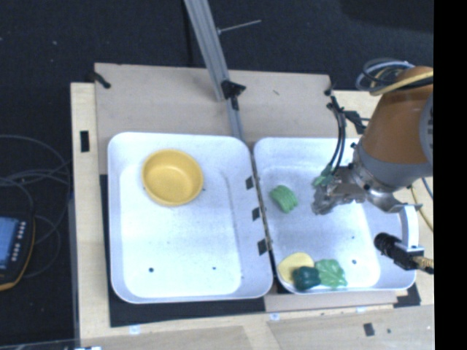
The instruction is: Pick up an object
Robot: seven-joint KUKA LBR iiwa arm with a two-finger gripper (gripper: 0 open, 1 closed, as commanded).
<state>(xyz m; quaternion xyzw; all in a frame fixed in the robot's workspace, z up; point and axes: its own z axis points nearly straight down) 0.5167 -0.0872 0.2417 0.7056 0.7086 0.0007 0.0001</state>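
Observation:
A small green object [284, 198] lies in the right bin [350, 152] near its left wall. At that bin's front edge sit a yellow piece [292, 262], a dark green piece [306, 277] and a light green piece [331, 273], bunched together. My gripper [323, 197] hangs over the middle of the right bin, to the right of the small green object and apart from it. Nothing shows between its fingers.
A yellow bowl [173, 177] sits in the back left part of the left bin [182, 268]. A divider with black clips [257, 214] separates the bins. A grey metal pole [211, 46] rises behind them. Cables run beside the arm on the right.

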